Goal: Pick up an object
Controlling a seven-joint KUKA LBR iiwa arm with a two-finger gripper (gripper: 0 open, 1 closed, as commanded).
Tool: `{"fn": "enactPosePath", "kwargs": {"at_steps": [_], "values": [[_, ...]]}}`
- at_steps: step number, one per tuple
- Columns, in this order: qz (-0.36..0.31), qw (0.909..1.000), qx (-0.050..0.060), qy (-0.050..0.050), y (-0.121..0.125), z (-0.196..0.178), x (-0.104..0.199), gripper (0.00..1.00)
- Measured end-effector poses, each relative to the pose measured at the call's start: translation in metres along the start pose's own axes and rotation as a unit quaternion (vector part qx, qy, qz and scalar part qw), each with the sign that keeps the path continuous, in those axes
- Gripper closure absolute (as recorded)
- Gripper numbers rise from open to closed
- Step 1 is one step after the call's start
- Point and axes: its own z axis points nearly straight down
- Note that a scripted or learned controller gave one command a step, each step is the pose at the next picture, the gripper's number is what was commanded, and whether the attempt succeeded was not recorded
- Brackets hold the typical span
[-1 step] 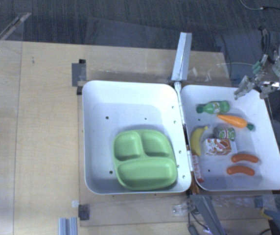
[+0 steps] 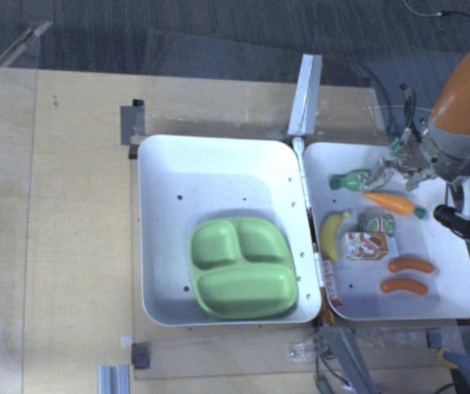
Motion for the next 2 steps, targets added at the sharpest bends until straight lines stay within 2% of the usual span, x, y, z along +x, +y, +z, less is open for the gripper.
{"fn": "enactPosePath", "kwargs": {"at_steps": [1,2], "values": [[0.001,1.0000,-0.005,0.000,-0.031,0.053,0.075,0.00],[0.002,1.0000,-0.006,-0.001,-0.029,0.052,0.097,0.00]]}}
